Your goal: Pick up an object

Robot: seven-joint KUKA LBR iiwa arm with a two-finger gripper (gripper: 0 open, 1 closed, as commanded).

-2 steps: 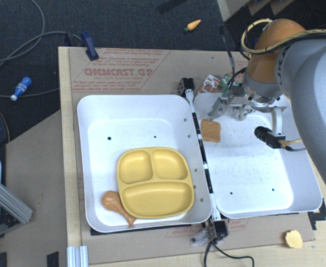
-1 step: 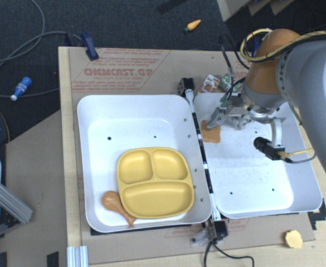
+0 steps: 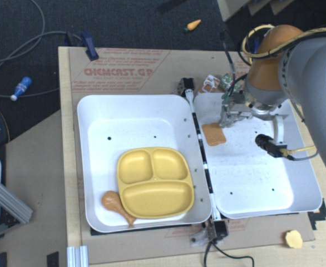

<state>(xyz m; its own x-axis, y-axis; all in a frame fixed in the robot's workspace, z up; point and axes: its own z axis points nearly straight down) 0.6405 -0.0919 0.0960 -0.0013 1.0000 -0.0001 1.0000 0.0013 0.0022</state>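
The flat tan square [image 3: 213, 134] lay slightly skewed against the right bin's [image 3: 263, 193] left wall; the tool [image 3: 228, 117] hovered just above it, its opening unclear.

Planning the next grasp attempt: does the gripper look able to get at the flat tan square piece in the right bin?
Probably yes. The flat tan square piece lies in the open on the right white bin floor near the divider, nothing on it, and the gripper hangs just above its far edge. The piece being so flat may make gripping hard.

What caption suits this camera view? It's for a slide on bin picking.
KUKA arm's gripper poised over a tan flat piece in the right bin; yellow divided tray in the left bin.
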